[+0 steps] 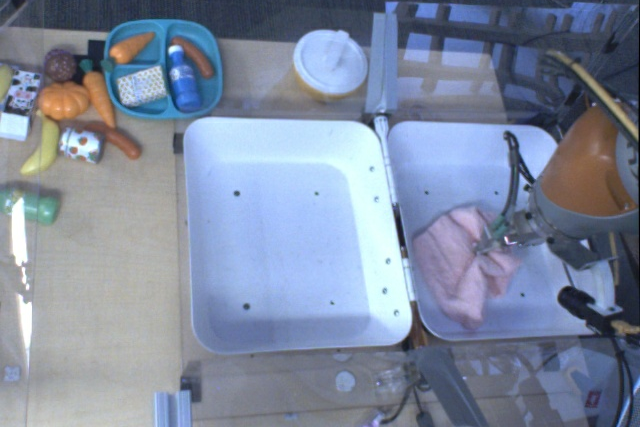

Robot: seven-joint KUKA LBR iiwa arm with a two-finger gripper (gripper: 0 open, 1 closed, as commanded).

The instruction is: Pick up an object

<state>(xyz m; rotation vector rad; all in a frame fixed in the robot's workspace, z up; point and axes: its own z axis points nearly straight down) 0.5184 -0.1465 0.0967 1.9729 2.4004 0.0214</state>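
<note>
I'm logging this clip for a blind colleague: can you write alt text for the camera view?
The gripper sits low on a pink cloth in the right bin. The left bin lies beside it, and toy food and a teal plate sit on the bench at upper left.

- The bench (120, 315) was a light wood-coloured top, with two shallow white bins sat side by side on it, the left bin (290, 235) touching the right bin (440, 165) along the middle.
- Just behind the left bin's far edge sat a round yellow tub with a white lid (330, 63).
- Far-left corner had a teal divided plate (163, 70), with toy food in its compartments.
- Beside the plate, loose on the wood: a small pumpkin (64, 101), a carrot (99, 98), a banana (42, 151), a little printed can (80, 145) and a sausage (118, 141).
- A green thing (33, 206) lay near the left edge, too blurry to name.
</note>
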